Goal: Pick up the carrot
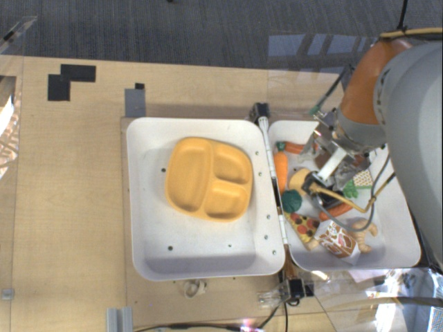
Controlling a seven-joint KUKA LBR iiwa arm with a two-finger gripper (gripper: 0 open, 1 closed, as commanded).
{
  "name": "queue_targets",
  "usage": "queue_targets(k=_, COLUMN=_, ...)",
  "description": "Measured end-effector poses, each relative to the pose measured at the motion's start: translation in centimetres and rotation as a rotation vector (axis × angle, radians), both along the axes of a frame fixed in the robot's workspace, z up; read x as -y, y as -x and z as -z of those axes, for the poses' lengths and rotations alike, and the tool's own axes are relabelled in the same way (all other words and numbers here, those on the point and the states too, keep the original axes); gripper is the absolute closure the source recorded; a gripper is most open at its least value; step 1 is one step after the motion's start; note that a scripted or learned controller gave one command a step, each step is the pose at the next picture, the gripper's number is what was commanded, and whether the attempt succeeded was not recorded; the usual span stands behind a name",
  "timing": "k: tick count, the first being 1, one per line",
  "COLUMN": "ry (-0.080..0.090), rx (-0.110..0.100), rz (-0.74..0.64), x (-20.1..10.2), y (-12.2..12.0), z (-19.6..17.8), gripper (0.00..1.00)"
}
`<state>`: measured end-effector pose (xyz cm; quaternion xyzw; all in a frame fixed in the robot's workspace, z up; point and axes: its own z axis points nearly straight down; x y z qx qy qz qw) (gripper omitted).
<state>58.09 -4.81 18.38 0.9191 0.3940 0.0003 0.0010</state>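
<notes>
An orange carrot (280, 169) lies lengthwise along the left wall of the right bin (401, 251). A smaller orange piece with a green tip (291, 146) rests just behind it. My gripper (321, 159) hangs over the middle of the right bin, a short way to the right of the carrot and above the pile of toy food. The grey arm with its orange band (363, 81) comes in from the upper right and hides the back right part of that bin.
A yellow divided plate (208, 178) sits in the left bin (201, 258). Around the carrot lie a round green item (291, 200), a beige round piece (300, 180), a pizza slice (303, 223), a brown and white carton (338, 241) and a green-patterned piece (362, 180).
</notes>
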Motion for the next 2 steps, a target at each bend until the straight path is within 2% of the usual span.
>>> queue_targets(k=1, ry=-0.003, rx=0.000, rz=0.153, x=-3.6, y=0.5, z=0.0, gripper=0.00)
queue_targets(k=2, ry=-0.001, rx=0.000, rz=-0.004, x=-2.0, y=4.4, z=0.0, gripper=0.00)
